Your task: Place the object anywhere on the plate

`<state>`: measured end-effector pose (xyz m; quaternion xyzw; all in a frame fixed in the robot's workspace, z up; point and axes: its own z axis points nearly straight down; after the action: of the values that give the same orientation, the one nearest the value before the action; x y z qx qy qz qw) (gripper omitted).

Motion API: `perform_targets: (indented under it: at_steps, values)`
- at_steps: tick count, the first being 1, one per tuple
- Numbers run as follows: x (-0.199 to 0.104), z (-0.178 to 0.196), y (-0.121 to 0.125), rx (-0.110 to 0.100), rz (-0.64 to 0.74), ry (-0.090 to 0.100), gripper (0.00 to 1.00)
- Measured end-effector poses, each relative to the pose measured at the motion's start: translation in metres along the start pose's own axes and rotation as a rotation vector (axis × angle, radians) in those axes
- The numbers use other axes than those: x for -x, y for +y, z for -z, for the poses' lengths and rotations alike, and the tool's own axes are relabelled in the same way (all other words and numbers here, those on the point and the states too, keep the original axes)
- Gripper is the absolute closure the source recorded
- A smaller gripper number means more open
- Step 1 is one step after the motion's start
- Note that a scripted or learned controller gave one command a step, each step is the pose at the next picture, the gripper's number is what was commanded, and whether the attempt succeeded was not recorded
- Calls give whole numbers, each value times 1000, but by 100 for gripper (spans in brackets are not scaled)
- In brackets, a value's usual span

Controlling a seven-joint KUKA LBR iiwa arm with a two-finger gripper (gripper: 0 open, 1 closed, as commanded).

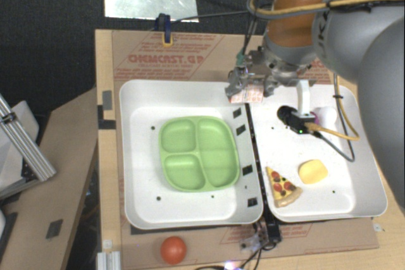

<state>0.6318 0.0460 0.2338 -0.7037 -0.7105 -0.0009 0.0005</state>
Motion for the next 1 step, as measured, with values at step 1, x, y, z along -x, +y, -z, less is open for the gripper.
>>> perform_targets:
  at_steps: [1]
  values:
    - [-48,-8,-5,-1,-1,0,100]
